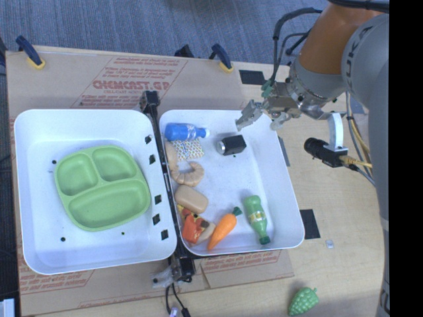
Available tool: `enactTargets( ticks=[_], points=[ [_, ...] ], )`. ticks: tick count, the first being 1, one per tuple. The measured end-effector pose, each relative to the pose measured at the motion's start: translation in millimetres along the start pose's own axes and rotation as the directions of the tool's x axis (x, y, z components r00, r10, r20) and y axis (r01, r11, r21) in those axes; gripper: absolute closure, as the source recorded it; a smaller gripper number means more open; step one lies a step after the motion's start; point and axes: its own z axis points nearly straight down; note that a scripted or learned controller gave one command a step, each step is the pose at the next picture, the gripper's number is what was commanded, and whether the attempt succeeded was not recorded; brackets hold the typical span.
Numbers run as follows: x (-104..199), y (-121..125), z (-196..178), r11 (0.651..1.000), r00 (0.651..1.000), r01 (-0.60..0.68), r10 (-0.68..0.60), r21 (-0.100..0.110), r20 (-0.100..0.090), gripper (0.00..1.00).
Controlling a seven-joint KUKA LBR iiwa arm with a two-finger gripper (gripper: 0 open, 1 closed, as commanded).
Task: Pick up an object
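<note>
My gripper hangs over the far right corner of the right bin, its fingers spread apart with nothing between them. Just below and left of it lies a small black and silver cylinder. Along the bin's left side I see a blue bottle, a patterned cloth piece, a shrimp and a tan bread-like piece. Near the front lie a red and orange toy, a carrot and a green bottle.
The left bin holds a green divided plate. A black clip rail runs between the bins. A green grape bunch lies on the bench at the front right. Cables and a black fitting sit right of the bin.
</note>
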Motion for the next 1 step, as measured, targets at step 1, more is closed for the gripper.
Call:
enactTargets(
  ticks=[1],
  points=[
    [-14.3,-46.7,90.7,1.0,1.0,0.0,0.0,0.004,-0.001,0.0]
  ],
)
